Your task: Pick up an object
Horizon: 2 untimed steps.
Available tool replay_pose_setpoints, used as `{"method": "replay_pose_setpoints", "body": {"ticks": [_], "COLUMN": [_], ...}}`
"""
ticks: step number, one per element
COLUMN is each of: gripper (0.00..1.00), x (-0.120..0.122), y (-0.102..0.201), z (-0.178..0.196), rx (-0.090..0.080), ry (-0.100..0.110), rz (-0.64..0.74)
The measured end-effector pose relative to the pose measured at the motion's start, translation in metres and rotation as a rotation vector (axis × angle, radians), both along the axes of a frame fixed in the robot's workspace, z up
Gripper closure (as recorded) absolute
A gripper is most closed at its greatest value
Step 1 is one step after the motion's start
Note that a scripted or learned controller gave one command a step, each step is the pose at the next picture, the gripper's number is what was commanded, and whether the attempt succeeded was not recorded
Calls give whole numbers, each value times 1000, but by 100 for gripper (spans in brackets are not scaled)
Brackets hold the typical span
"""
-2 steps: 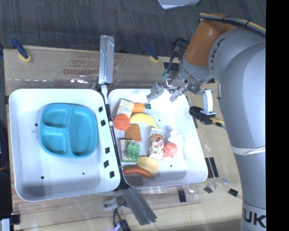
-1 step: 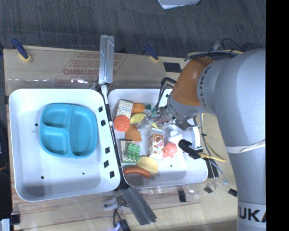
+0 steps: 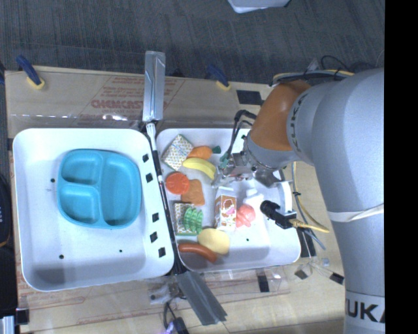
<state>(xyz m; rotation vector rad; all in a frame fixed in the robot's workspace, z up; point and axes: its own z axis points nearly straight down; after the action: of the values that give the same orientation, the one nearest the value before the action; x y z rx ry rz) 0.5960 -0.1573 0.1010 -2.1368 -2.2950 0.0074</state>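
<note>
Bench (image 3: 85, 98): brown board with red printed lettering, bearing both bins. Blue clamps on its far edge, one at the left corner (image 3: 31, 70), one near the middle (image 3: 215, 73). Dark ribbed floor (image 3: 98, 32) beyond. Corner of a white object (image 3: 258, 4) at the top edge.

Metal bar (image 3: 154, 85): upright strip at the far end of the seam between the bins.

Left bin (image 3: 26, 196): shallow, white, holding a blue divided tray (image 3: 99, 186) set toward its far left.

Right bin (image 3: 287, 248): shallow, white, crowded with small items for picking, namely:
- patterned packet (image 3: 176, 152), far left corner, tilted
- orange piece (image 3: 201, 152), just beside the packet
- banana (image 3: 201, 167), yellow, touching the orange piece on its near side
- red round piece (image 3: 176, 182), against the left wall
- tan wedge (image 3: 193, 192), touching the red round piece
- green packet (image 3: 188, 218), near the left wall
- small carton (image 3: 226, 212), printed, mid-bin
- pink piece (image 3: 245, 215), just right of the carton
- yellow lump (image 3: 214, 240), toward the near wall
- brown sausage (image 3: 196, 251), at the near wall, touching the yellow lump

Arm (image 3: 339, 150): grey, orange band (image 3: 277, 121) above the wrist, reaching in from the right over the right bin.

Gripper (image 3: 232, 171): low over the far middle of the right bin, just right of the banana and above the carton. Spread or pressed together: cannot tell. Nothing seen held.
</note>
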Motion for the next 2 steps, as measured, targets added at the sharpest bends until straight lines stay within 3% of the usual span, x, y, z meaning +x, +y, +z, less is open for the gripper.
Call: {"method": "replay_pose_setpoints", "body": {"ticks": [1, 2], "gripper": [100, 100], "x": [-12, -61], "y": [48, 66], "z": [-7, 186], "rx": [0, -1], "ry": [-2, -8], "rz": [-38, 83]}}
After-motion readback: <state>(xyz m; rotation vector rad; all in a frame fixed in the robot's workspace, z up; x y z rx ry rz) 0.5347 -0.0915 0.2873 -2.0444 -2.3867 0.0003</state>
